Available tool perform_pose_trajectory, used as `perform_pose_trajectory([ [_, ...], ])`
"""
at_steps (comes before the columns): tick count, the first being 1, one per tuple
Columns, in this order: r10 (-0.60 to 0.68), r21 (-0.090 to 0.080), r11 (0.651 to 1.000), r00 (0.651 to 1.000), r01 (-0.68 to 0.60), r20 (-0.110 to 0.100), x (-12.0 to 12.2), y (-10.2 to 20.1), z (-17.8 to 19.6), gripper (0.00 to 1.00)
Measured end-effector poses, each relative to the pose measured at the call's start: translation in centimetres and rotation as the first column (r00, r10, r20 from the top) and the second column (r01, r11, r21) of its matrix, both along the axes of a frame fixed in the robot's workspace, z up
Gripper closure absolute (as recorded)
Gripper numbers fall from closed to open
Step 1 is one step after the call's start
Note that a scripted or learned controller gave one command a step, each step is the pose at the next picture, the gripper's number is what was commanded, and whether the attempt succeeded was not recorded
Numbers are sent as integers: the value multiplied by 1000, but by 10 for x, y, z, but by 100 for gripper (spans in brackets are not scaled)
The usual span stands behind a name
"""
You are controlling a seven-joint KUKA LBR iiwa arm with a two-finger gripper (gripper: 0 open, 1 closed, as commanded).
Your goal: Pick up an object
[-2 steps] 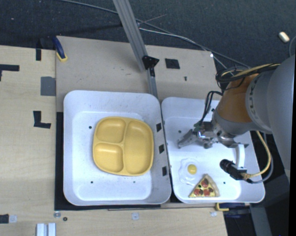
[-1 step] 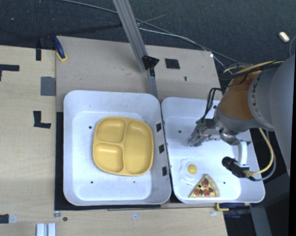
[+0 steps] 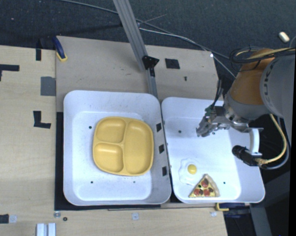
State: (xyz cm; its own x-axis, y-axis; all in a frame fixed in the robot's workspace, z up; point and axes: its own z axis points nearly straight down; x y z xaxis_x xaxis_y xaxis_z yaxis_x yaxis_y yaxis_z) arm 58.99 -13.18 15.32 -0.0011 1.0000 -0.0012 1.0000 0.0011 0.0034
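1. Fried egg toy (image 3: 189,170) and pizza slice toy (image 3: 204,187) are the likeliest things to pick; both lie in the right bin (image 3: 187,112), at its near end, the egg just beside the slice and a little farther from the bin's near wall.
2. The end effector (image 3: 205,130) hangs over the same bin's bare middle, short of the egg and apart from it. Whether it is spread or pressed together cannot be told from this slant; nothing shows in it.
3. Behind it, the grey arm (image 3: 281,86) with its orange band (image 3: 250,85) reaches in across the right bin's far side wall.
4. The left bin (image 3: 69,136), alongside the right bin, holds a yellow divided plate (image 3: 123,146) at its centre.
5. Both bins rest on the wooden surface (image 3: 19,148).
6. Judged step: approach, no grasp made yet. The next move calls for travelling toward the right bin's near end, centring over one toy, then descending low, since both toys lie flat.
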Motion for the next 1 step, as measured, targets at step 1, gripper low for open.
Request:
perform_pose_trajectory([
  [1, 0, 0, 1000, 1000, 0, 0, -8, -3, 57, 100],
])
